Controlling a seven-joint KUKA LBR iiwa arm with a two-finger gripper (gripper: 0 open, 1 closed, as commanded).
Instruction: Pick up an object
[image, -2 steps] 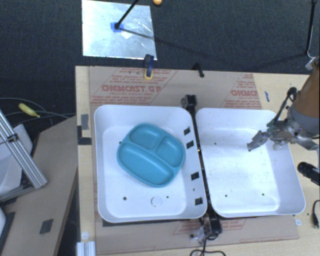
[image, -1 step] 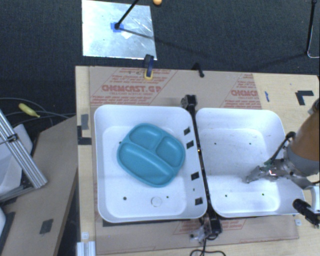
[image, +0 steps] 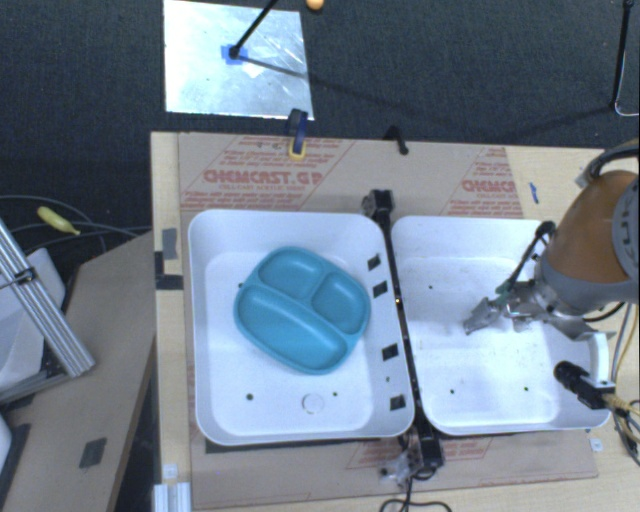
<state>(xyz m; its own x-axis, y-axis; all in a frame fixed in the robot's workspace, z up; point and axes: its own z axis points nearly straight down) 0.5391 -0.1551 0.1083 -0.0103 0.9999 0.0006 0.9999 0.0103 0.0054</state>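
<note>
A blue divided plate (image: 302, 308) is seen lying flat in the left bin (image: 215, 400), and it serves as the landmark here. A small clear disc (image: 313, 404) lies on the bin floor just below the plate. Nothing is stacked on the plate and nothing rests against its rim. To the right of the plate, the black-clipped seam (image: 392, 330) between the two bins is seen, and beyond it the right bin (image: 470, 400), whose white floor shows small dark specks. The tool (image: 478, 319) is placed over the right bin's floor, well to the right of the plate, pointing leftward toward the seam; whether its fingers are parted or closed cannot be told, and nothing is seen between them. The grey arm with its orange band (image: 600, 235) rises further right of the plate. Above the plate, on the counter (image: 330, 170), a yellow-and-blue clamp (image: 297, 135) is seen at the cardboard's edge, and further up a shiny metal sheet (image: 238, 60) lies on the dark floor.

The plate's long axis runs diagonally, from upper left to lower right. Its one long compartment lies along the lower-left side, and its two smaller compartments sit toward the upper right.
</note>
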